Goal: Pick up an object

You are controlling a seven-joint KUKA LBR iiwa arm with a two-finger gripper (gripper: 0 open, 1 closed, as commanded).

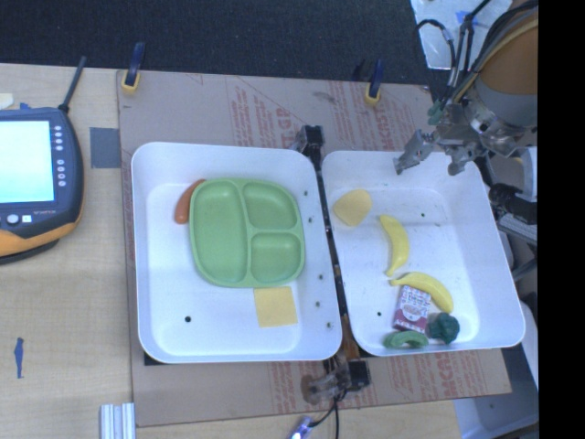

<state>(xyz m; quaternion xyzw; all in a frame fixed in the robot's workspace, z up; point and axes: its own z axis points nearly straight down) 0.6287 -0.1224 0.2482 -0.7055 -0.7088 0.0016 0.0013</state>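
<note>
The arm (512, 53) is seen reaching in from the right, its orange band above the wrist at the upper right corner and the wrist bent down over the far right corner of the right bin (484, 245). The pincer (434, 152) is held above the bin's far rim, with two fingers spread apart: one dark fingertip (407, 161) is pointed toward the bin's far left, the other lies nearer the wrist. The pincer is open and nothing is seen between its fingers; no object is touched by it. Well below the pincer, at the near edge of the right bin, a green ring-shaped piece (405, 339) and a dark green broccoli-like piece (444, 327) are found side by side, with a small red packet (411, 307) just behind them. A banana (426, 288) is laid touching the packet's far side, still well apart from the pincer. Closer to the pincer, a second banana (395, 243) is placed near the middle of the bin, and a pale yellow rounded piece (352, 207) is seen below and to the left of the pincer, near the bin's left wall. Far to the left of the pincer, in the left bin (155, 273), a yellow square slice (276, 306) is set just in front of a green divided plate (247, 233), and an orange-red item (183, 204) is partly hidden behind the plate's far left edge. Beyond that bin, further left still, a control tablet (32, 176) is rested on the bench.
</note>
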